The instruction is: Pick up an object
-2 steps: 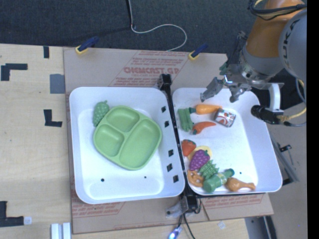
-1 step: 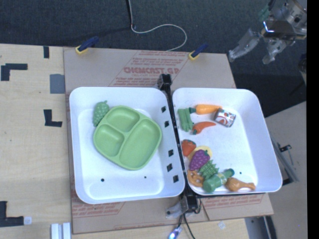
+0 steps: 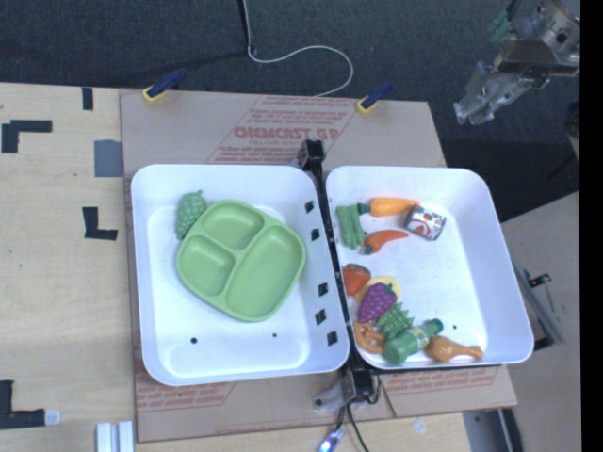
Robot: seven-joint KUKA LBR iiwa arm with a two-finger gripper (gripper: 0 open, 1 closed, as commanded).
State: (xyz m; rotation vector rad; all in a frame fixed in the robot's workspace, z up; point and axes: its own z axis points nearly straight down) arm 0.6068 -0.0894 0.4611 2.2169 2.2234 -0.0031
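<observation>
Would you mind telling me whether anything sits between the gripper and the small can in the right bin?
Nothing visible does. The gripper hangs above the dark floor beyond the right bin's far right corner. The can lies on its side on bare bin floor, with the orange carrot just to its left, off the line of approach.

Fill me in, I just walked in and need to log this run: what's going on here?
A robot arm is set to pick up an object. Its tool hangs off the bench at the upper right, holding nothing. The right bin holds toy food: a carrot, a small can, purple grapes. The left bin holds a green divided plate with green grapes beside it.
</observation>
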